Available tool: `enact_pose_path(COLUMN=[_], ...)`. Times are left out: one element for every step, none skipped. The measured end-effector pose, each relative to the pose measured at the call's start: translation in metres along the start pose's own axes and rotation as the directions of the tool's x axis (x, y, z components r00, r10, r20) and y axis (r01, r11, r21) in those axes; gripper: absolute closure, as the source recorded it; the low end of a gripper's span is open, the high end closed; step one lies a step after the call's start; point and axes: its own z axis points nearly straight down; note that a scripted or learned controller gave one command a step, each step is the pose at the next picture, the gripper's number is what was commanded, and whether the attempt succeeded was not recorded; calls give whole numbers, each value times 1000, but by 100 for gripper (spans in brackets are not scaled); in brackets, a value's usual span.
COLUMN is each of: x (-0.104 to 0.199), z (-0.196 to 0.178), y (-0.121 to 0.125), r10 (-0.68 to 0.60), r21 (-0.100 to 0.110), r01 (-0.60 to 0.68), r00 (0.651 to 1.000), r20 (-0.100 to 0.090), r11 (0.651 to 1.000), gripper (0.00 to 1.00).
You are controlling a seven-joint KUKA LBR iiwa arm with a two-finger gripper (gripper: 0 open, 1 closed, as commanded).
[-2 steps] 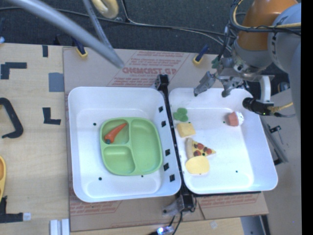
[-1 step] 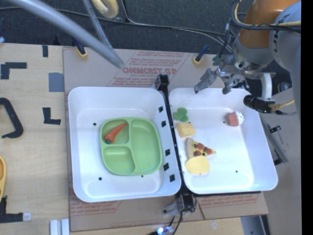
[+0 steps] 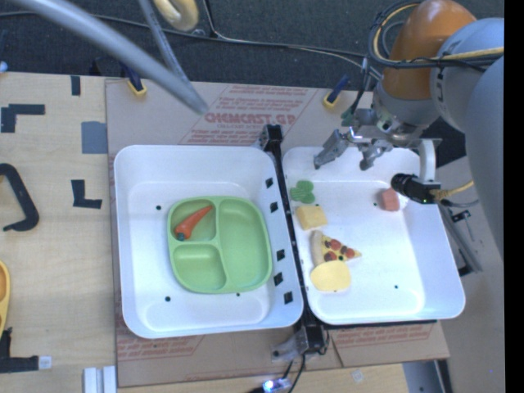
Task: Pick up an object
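Grey metal fingers spread apart, gripping nothing: the gripper (image 3: 350,155) hangs over the far edge of the right bin (image 3: 426,301). Below it lie a green broccoli piece (image 3: 304,191), a yellow cheese block (image 3: 310,217), a pizza slice (image 3: 336,250), a yellow round (image 3: 331,277) and a pink lump (image 3: 390,201). In the left bin (image 3: 139,219), a carrot (image 3: 192,221) rests on a green tray (image 3: 237,256).
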Motion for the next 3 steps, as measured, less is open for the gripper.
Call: enact_pose_path(x=[0, 2, 4], z=[44, 108, 95], y=[0, -1, -1], r10=[0, 0, -2], r21=[1, 1, -2], r01=[0, 0, 2], r00=[1000, 1000, 1000], r20=[0, 1, -1], r11=[1000, 1000, 1000], gripper=[0, 0, 100])
